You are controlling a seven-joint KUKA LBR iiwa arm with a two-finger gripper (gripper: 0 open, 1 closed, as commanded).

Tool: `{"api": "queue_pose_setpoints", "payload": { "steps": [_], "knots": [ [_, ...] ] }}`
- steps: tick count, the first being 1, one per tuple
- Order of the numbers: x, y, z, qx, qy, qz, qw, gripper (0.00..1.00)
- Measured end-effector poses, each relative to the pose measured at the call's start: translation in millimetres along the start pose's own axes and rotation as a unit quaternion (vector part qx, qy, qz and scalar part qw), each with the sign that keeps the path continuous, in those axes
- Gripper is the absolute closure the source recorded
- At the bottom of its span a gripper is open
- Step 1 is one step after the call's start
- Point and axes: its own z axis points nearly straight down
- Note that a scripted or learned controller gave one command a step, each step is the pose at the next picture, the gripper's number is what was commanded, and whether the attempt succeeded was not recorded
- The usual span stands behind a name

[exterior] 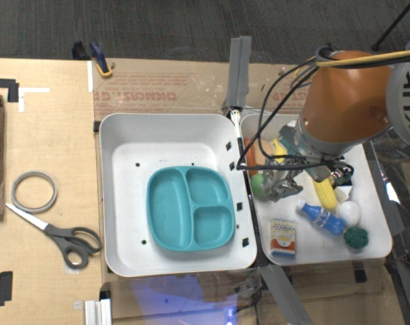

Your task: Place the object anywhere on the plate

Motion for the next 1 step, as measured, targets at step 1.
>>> {"api": "queue_pose_setpoints", "payload": {
  "steps": [1],
  "knots": [
    [76.1,-19.2,0.1,0.0,0.002,0.033,0.9994,1.0]
  ]
}}
